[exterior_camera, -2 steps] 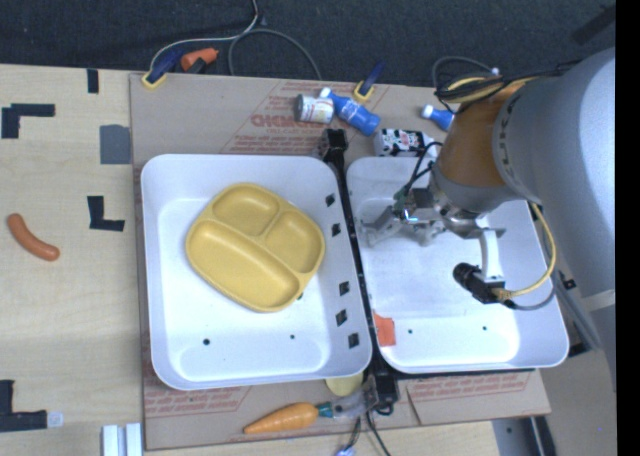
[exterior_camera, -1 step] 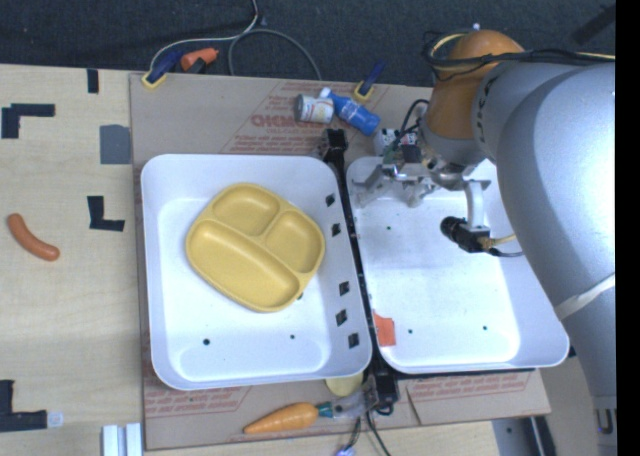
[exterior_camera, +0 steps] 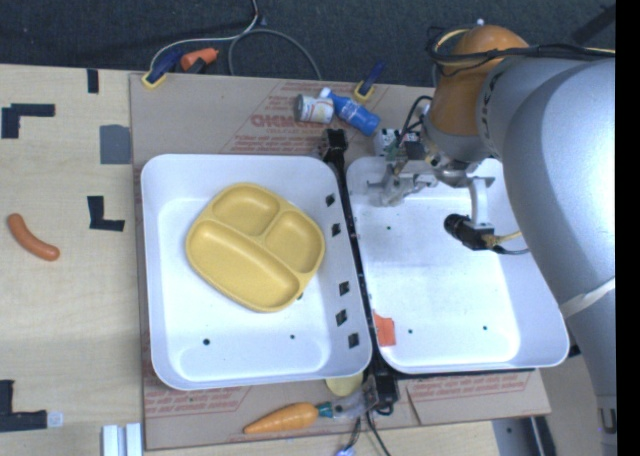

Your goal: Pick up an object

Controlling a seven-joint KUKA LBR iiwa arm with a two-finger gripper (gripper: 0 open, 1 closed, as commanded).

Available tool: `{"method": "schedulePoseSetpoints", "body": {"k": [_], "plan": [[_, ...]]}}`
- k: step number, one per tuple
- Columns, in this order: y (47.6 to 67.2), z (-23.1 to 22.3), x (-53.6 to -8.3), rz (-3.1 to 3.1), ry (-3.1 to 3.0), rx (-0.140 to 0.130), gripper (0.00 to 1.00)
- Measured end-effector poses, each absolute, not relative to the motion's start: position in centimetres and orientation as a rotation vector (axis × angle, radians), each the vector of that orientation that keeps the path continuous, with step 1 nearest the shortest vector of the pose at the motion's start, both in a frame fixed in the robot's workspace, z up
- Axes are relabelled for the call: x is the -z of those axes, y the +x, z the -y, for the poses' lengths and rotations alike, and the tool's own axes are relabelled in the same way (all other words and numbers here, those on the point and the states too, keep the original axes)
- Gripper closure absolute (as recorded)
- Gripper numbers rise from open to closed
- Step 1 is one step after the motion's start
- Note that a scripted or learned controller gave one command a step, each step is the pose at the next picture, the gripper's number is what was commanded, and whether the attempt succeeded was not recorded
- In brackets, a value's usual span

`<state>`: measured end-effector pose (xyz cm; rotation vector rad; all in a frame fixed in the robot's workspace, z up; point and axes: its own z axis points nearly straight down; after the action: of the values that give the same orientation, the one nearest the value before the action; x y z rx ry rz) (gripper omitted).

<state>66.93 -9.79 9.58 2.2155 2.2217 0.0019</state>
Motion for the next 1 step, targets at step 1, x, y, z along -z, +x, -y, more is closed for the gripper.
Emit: {"method": "schedulePoseSetpoints", "body": {"k": [1], "plan": [[54.98, 3.09, -18.95, -2.228, 2.217, -0.005, 1.0]]}}
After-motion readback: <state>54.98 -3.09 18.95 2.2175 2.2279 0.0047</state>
